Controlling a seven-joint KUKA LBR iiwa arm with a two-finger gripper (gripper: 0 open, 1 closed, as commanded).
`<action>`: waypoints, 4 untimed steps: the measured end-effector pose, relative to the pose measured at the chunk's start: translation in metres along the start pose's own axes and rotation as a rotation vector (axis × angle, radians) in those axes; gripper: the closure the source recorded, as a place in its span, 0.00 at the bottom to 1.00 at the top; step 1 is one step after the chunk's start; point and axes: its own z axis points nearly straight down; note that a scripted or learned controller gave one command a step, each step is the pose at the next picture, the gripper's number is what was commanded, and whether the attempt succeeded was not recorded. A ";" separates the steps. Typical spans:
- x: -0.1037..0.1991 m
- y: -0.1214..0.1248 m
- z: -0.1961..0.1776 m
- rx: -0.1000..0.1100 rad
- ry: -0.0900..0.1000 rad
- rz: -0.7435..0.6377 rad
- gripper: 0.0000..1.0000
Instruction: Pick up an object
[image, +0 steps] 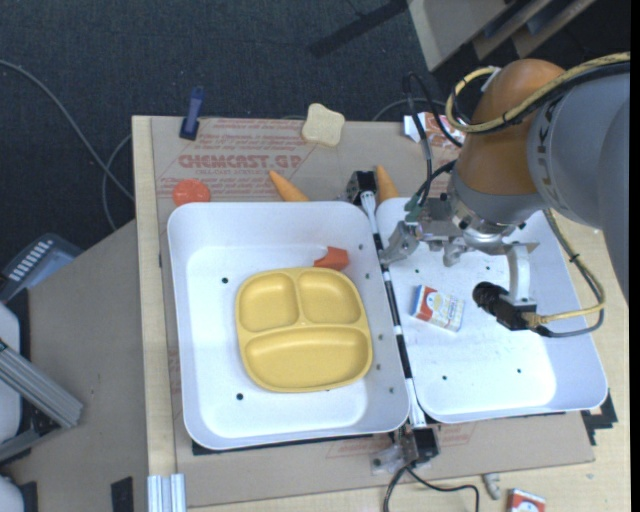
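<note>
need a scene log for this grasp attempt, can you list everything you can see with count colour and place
bins: 2, white, side by side on the bench
divided plate: 1, yellow, three compartments, middle of the left bin
small orange piece: 1, orange, left bin, just beyond the plate
small carton: 1, white with red and blue print, lying in the right bin
carrot-like piece: 1, orange, on the board behind the left bin
round disc: 1, orange-red, on the board by the left bin's far corner
bread-like piece: 1, beige, board's far edge
clip: 1, blue, board's far left corner
arm: 1, grey with orange band, from the right
gripper: 1, above the right bin's far side
</note>
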 end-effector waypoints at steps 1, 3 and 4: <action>-0.063 0.034 0.000 -0.001 -0.004 0.003 0.00; -0.077 0.078 0.088 0.000 -0.002 0.001 0.00; -0.008 -0.002 0.000 0.001 0.000 0.000 0.00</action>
